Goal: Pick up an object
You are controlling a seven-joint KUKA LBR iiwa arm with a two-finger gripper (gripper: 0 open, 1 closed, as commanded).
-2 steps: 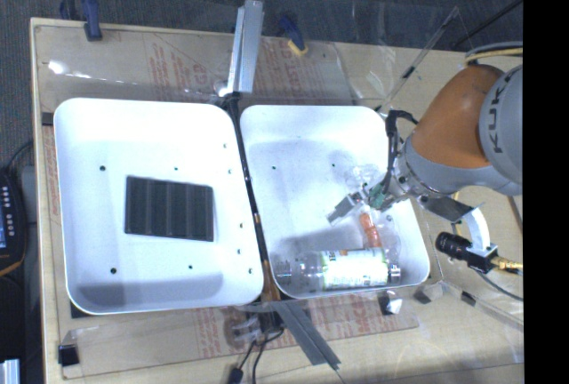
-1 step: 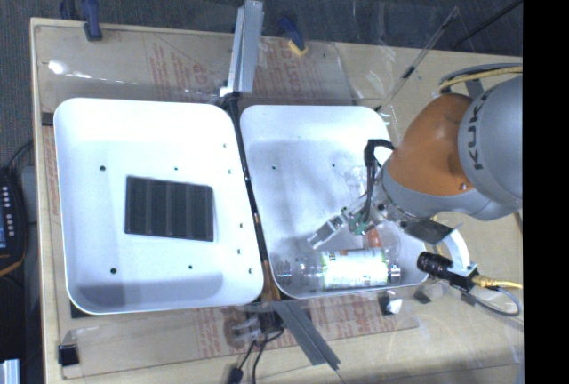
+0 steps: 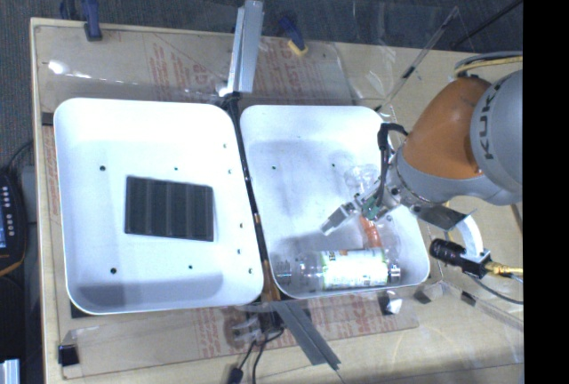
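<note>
Surface (image 3: 133, 62) is a pale wood-look top with clear sheeting clamped over it, blue clamps at the back edge. Two shallow white bins sit on it side by side, rims touching along the middle.

Left bin (image 3: 80, 133): one dark ribbed rectangular pad (image 3: 169, 208) lying flat near its centre.

Right bin (image 3: 284, 142): arm (image 3: 462, 142) comes in from the right, grey with the orange band just above the wrist, and leans over the bin's right half. A metal bar (image 3: 244, 44) stands at the back where the two bins meet.

Clear plastic bottle (image 3: 342, 269) with a green-and-white label lies on its side along the near wall of the right bin, near the front right corner. A crumpled bit of clear plastic (image 3: 360, 176) sits just behind the hand, mid-bin.

Hand (image 3: 360, 213) is low inside the right bin, just above the bottle and apart from it. Something small and orange (image 3: 372, 234) shows right below the hand; can't tell what it is or whether it's touching. Can't tell whether the hand is spread or closed: too small and cluttered there.
</note>
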